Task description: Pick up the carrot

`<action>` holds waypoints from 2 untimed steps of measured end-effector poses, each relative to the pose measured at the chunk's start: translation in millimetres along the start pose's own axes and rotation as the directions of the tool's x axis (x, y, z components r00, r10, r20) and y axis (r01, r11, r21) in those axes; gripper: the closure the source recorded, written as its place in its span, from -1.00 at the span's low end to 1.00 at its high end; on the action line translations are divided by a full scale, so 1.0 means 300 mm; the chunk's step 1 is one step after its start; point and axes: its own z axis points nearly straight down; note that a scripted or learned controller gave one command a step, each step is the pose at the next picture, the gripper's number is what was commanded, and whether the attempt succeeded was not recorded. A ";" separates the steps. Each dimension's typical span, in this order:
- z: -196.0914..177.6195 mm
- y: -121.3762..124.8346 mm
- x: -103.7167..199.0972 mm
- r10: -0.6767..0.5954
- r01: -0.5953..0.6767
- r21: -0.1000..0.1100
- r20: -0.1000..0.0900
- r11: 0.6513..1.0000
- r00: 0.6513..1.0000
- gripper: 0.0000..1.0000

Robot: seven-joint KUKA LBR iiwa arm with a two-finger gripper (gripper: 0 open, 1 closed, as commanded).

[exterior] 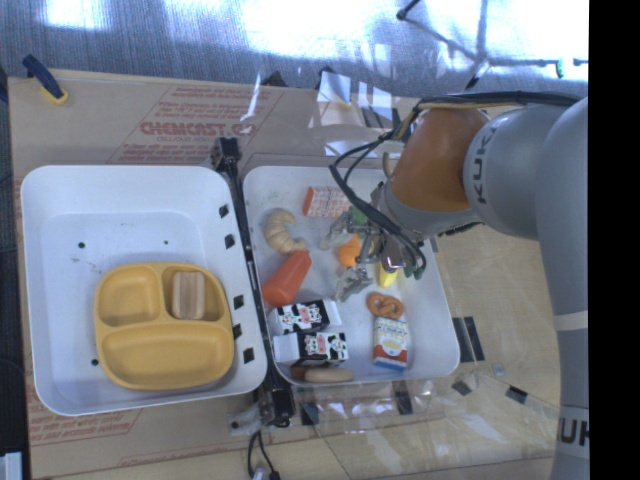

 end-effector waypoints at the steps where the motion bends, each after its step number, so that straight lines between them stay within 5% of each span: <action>1: -0.048 0.003 -0.012 -0.008 0.008 0.004 0.009 1.000 1.000 1.00; 2: -0.360 0.532 0.068 -0.121 0.121 -0.001 0.018 0.993 0.992 1.00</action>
